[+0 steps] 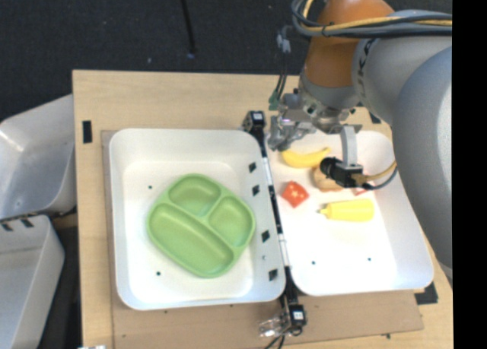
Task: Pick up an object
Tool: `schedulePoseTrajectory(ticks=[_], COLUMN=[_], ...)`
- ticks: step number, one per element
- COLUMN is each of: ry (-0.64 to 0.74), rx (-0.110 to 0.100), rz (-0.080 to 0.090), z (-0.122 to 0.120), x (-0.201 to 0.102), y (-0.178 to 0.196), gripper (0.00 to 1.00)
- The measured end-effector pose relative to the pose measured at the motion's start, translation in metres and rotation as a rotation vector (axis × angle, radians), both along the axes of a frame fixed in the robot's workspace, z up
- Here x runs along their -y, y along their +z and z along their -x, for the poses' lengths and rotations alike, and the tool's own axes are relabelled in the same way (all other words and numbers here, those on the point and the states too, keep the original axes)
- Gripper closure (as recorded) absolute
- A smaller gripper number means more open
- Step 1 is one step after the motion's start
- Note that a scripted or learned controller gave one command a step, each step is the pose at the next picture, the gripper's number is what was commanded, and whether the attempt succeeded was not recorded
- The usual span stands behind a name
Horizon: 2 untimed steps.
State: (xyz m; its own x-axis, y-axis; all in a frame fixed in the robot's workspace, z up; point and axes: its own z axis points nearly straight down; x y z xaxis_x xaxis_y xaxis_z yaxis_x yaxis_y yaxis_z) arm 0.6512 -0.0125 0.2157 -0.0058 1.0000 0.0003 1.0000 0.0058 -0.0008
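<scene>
Camera view from above has the pincer (283, 133) hanging low at the far inner corner of the right bin (365, 264), just beside the banana (304, 158) and close to where the two bins meet; whether it is spread or pressed together I cannot tell from here. My worry is that corner. Coming down so near the bin wall, it could strike the rim or land beside the banana rather than around it, and the curved banana could slip or roll aside. The things are crowded too, so a closing grab might nudge the red block (295, 194) or the tan lump (325, 182) instead of lifting anything. Counting up: two white bins on the bench (91, 96); one green divided plate (202, 223), three compartments, alone in the left bin (129, 188); and in the right bin four things: one banana, one red block, one tan lump partly hidden, one yellow bottle-like piece (348, 210).
</scene>
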Motion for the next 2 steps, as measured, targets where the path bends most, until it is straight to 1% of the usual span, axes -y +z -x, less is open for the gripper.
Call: schedulePoseTrajectory(ticks=[1, 2], ry=[0.001, 0.000], rx=[0.003, 0.000], rz=[-0.001, 0.000], z=[0.001, 0.019], x=[-0.054, -0.102], y=[0.016, 0.017], gripper=[1.00, 1.00])
